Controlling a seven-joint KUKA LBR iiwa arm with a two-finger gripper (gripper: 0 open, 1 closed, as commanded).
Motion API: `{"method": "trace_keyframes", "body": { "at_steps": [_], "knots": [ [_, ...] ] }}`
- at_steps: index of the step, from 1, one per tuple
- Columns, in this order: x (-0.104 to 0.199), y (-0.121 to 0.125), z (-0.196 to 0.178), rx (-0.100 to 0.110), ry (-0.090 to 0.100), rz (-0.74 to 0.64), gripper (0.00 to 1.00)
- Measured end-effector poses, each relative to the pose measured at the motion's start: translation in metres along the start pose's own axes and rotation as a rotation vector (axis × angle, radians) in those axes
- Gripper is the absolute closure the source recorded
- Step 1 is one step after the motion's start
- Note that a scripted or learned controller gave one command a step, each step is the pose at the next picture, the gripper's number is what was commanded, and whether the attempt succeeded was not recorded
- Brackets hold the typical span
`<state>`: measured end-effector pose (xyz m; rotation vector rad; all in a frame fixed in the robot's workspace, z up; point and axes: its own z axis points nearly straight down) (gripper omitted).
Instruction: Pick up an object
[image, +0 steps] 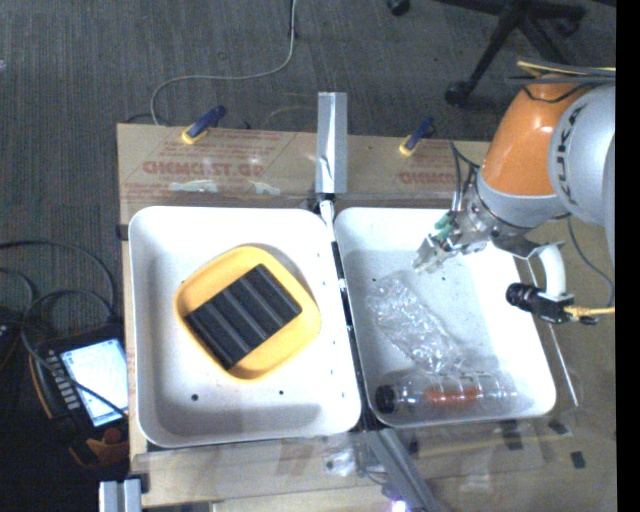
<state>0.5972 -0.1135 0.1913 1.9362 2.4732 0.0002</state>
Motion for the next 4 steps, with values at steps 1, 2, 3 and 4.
{"method": "trace_keyframes", "body": {
  "at_steps": [1, 2, 3, 4],
  "knots": [
    [0.010, -0.042, 0.047, 0.003, 0.001, -0.035, 0.00],
    [0.017, -0.106, 0.044, 0.003, 0.001, -0.026, 0.00],
    [0.019, -0.030, 0.097, -0.013, -0.005, -0.020, 0.00],
    [0.003, 0.027, 0.097, -0.019, -0.009, -0.109, 0.00]
  ]
}}
